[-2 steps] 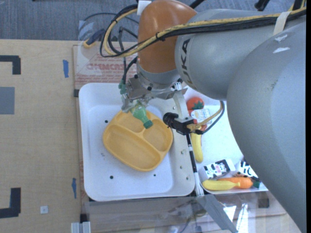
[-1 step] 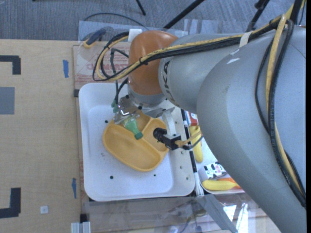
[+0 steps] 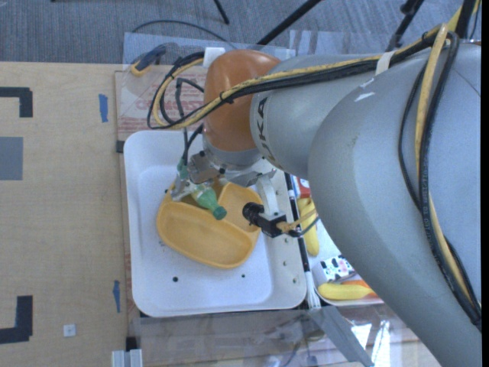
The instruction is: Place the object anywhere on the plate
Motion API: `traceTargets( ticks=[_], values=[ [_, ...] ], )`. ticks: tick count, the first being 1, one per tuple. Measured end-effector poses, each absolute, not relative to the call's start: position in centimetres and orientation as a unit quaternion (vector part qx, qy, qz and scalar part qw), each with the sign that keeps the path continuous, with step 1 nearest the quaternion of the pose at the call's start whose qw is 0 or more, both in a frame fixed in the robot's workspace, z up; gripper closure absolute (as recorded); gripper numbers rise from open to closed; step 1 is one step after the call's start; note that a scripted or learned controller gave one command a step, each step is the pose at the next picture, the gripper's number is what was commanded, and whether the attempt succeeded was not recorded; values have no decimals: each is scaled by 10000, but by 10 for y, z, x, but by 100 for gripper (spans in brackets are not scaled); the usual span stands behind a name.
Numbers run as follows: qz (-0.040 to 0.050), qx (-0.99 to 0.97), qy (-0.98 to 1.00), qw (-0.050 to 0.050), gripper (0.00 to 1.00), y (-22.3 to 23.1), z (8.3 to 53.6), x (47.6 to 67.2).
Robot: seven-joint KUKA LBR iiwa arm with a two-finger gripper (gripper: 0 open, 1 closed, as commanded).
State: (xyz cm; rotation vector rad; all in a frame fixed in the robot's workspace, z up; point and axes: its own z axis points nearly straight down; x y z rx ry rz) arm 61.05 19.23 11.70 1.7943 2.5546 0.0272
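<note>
Green object (image 3: 207, 200) sits at the claw (image 3: 197, 186), over the yellow plate (image 3: 208, 235).

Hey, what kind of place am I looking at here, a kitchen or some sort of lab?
Most likely a robotics lab or test bench, not a kitchen. A big grey robot arm with loose cables reaches over a shallow white bin holding a yellow plate, and tripod legs stand on grey carpet behind.

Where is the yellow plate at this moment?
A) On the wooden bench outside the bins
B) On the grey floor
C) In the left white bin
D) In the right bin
C: the yellow plate lies on the floor of the left white bin.
</note>
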Motion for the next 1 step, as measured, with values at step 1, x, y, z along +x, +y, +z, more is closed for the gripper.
traceTargets(
  ticks=[1],
  values=[
    [9,5459,8378,7,0,181,204,577]
  ],
)
